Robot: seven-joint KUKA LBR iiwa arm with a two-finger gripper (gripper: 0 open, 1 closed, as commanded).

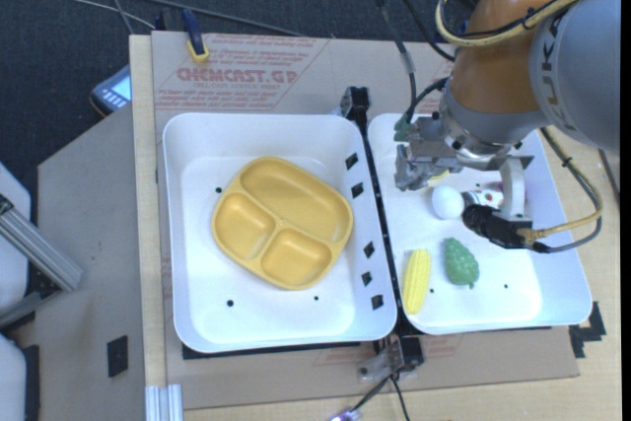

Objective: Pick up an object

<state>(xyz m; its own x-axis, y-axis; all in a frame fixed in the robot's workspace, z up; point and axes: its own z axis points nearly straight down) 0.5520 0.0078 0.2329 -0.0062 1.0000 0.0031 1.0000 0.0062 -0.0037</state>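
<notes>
Left bin [187,212]: one yellow divided plate [283,222]. Right bin [552,301]: white egg [447,202], yellow corn cob [417,279] and green broccoli-like piece [459,262] beside the egg. Gripper [422,165] just above the egg; jaw state cannot be told. Bins sit on printed cardboard [237,74] over dark carpet [59,15].
</notes>
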